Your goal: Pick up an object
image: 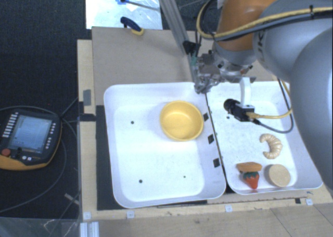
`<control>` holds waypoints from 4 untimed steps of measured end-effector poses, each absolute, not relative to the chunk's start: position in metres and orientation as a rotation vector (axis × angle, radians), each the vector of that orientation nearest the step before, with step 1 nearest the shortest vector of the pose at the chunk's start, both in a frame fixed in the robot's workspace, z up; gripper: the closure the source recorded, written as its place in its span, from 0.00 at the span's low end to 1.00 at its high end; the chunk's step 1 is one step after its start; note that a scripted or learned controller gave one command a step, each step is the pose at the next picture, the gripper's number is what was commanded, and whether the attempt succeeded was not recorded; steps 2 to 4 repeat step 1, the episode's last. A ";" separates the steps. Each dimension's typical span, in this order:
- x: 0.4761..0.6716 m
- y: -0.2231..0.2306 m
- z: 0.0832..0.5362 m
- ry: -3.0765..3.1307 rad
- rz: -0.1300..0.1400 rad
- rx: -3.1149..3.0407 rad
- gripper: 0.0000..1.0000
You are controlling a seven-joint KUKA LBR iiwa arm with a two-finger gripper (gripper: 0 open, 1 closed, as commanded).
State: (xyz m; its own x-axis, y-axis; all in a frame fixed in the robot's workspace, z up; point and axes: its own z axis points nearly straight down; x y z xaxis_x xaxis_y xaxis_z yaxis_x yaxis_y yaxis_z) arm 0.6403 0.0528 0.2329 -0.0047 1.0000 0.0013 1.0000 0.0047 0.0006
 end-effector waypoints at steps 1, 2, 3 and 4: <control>0.634 0.095 0.230 -2.226 -0.002 -2.216 1.00; 0.634 0.095 0.230 -2.226 -0.002 -2.216 1.00; 0.634 0.095 0.230 -2.226 -0.002 -2.216 1.00; 0.634 0.095 0.230 -2.226 -0.002 -2.216 1.00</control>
